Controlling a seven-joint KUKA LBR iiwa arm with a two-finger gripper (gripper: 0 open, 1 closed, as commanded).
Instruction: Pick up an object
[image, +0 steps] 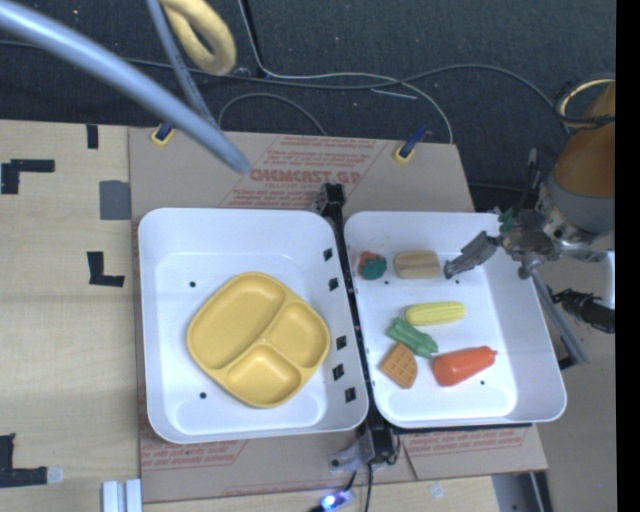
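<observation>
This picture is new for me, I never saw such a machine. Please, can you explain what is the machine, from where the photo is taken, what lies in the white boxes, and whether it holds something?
The photo comes from one camera above the bench, looking down at a slant. The machine at the right is a robot arm; its gripper hangs over the right bin, near a tan block. That bin also contains a small teal and red piece, a corn cob, a green vegetable, a waffle-like piece and a carrot. The left bin has a yellow divided plate. Nothing shows between the gripper's fingers.
</observation>
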